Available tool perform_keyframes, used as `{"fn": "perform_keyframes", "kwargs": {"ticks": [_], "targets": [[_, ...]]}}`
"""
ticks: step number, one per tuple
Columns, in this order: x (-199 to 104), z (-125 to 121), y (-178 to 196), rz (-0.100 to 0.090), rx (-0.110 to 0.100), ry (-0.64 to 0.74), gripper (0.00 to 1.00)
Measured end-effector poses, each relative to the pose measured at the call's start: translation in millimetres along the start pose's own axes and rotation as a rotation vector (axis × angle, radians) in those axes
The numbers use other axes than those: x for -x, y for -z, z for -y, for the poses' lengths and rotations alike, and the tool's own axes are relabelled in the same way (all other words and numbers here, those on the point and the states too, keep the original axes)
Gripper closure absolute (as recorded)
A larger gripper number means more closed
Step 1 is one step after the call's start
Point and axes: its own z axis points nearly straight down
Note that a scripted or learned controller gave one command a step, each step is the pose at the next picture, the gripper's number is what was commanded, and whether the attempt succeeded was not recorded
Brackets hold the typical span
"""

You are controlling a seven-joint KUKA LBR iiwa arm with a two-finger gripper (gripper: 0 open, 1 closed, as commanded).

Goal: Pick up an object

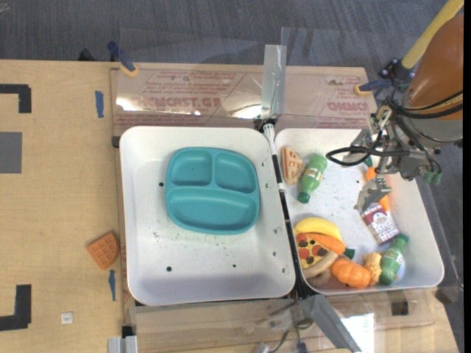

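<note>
Wooden benchtop (51,197) runs along the near edge and carries two shallow white plastic bins side by side. In the left bin (140,263) a teal three-compartment plate (213,190) lies flat. The right bin (427,241) holds the toys: a green bottle (312,176) beside a waffle piece (292,164) near the divider, a yellow banana (320,228) touching a pizza slice (315,250), an orange pumpkin-like toy (352,272), another green bottle (393,259), and a dark red sachet (381,223). The grey arm's gripper (376,194) hangs just above that sachet; whether its fingers are wide or narrow cannot be told. An orange waffle square (103,249) rests on the bench outside the left bin.
</note>
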Motion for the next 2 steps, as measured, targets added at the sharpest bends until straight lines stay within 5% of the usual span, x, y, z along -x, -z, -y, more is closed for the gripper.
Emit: {"fn": "perform_keyframes", "kwargs": {"ticks": [1, 2], "targets": [[69.4, 7.3, -140.5, 0.024, -0.001, 0.048, 0.0], [77.5, 0.3, -175.7, 0.004, 0.0, 0.143, 0.0]]}}
